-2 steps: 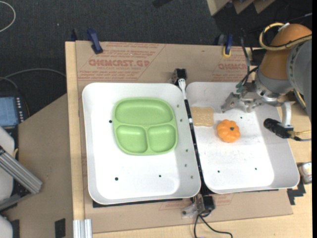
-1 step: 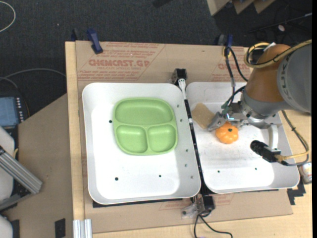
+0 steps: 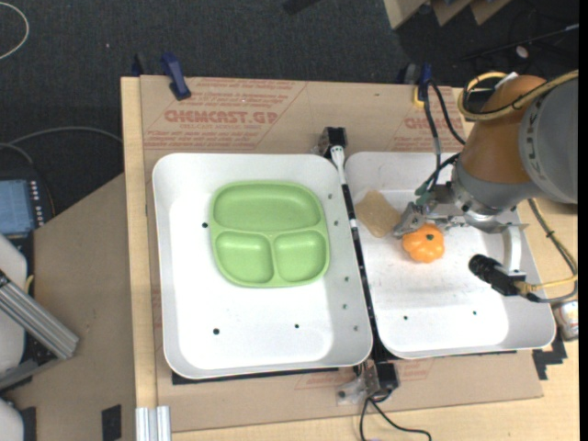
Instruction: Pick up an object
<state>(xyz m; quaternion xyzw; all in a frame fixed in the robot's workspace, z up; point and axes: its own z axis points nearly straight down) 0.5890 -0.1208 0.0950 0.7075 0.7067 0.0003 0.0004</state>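
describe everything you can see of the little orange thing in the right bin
The orange thing is small and round, shaped like a little pumpkin or tangerine, with a glossy, plastic-looking skin and a darker dimple on top. It sits on the floor of the right bin, in its upper middle, apart from the tan piece to its left. The gripper hangs right over its top edge; whether they touch is unclear.

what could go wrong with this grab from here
The gripper sits at the top left edge of the round orange pumpkin toy, not centred over it, so the toy may roll away or slip out. The tan piece lies close beside it and could get nudged or caught instead.
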